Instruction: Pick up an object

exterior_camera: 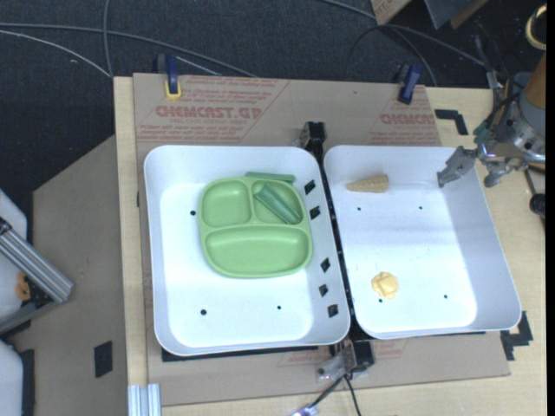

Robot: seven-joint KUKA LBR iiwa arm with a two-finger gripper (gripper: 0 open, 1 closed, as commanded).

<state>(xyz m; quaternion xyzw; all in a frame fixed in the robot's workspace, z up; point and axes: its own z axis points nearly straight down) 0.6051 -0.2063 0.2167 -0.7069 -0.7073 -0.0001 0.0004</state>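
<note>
My gripper (473,171) hangs at the far right corner of the right bin (486,232), its two grey fingers spread apart with nothing between them. A tan cone-shaped piece (368,184) lies near the back of the right bin, well to the left of the gripper. A small yellow lump (385,285) sits toward the front of the same bin. In the left bin (173,302) a green divided tray (253,229) lies flat, with a darker green object (277,201) in its upper right compartment.
Black clamps (313,134) join the bins along the centre divider. Blue clips (173,74) hold the cardboard base at the back. Cables run over the dark floor behind the bench. A metal rail (30,263) sits at the left.
</note>
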